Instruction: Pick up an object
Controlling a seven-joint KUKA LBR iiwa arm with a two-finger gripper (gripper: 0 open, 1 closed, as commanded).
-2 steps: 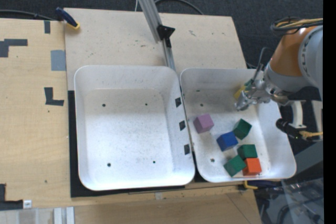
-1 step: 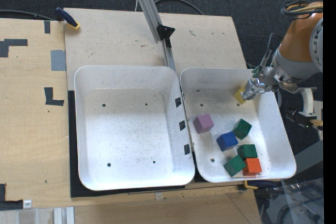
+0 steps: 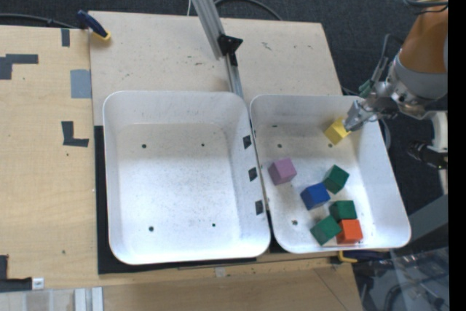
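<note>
Two bins are sitting side by side on the bench [image 3: 291, 54], the left bin [image 3: 116, 178] touching the right bin [image 3: 386, 178] along their shared edge, with a slanted rail [image 3: 204, 0] running down from behind toward that seam. Inside the right bin, one block [image 3: 336, 131] is lying toward the back with the gripper [image 3: 357, 116] hanging just beside it at its right. Another block [image 3: 282, 171] is lying nearer the middle, and five more blocks [image 3: 331, 206] are clustering toward the front right corner, several of them touching.
</note>
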